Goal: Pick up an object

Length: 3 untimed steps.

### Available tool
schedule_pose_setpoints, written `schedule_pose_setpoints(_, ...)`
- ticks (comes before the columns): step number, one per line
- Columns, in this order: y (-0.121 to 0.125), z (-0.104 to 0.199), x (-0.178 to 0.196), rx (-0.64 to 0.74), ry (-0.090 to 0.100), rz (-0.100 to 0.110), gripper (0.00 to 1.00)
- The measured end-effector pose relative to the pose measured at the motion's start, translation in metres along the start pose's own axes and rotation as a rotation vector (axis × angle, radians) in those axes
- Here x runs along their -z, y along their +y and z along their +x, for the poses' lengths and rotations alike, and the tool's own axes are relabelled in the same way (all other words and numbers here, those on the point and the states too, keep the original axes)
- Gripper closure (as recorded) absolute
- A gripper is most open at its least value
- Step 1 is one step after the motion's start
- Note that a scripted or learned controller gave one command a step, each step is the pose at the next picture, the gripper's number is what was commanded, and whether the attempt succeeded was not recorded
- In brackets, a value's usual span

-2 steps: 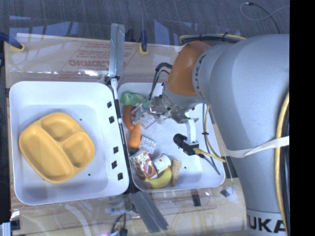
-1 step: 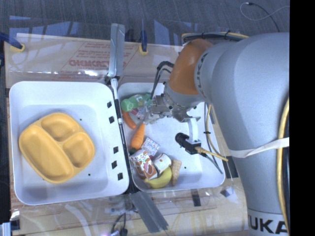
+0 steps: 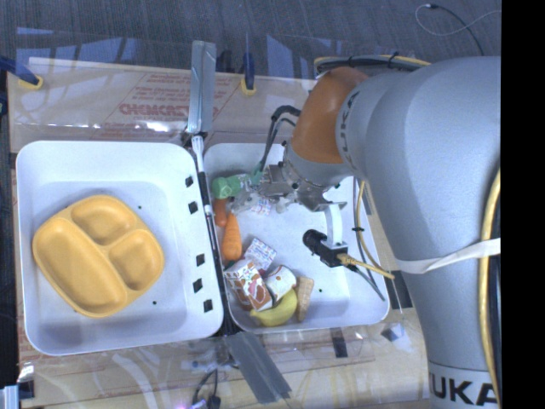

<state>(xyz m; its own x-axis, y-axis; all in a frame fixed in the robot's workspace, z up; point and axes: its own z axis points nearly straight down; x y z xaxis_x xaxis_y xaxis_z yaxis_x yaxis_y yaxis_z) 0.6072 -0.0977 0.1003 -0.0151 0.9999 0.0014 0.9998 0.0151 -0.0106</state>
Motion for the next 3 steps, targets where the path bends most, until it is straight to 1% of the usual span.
schedule_pose_setpoints(1,0.0471,-0.0046,-0.0098,0.027,-0.001,0.003,0.0)
schedule_pose_setpoints(2,0.0472,-0.0029,-0.0004,0.034,0.0,0.006,1.0)
schedule_pose_setpoints(3,0.0473,-0.0027,-0.0003,0.034,0.0,0.006,0.0)
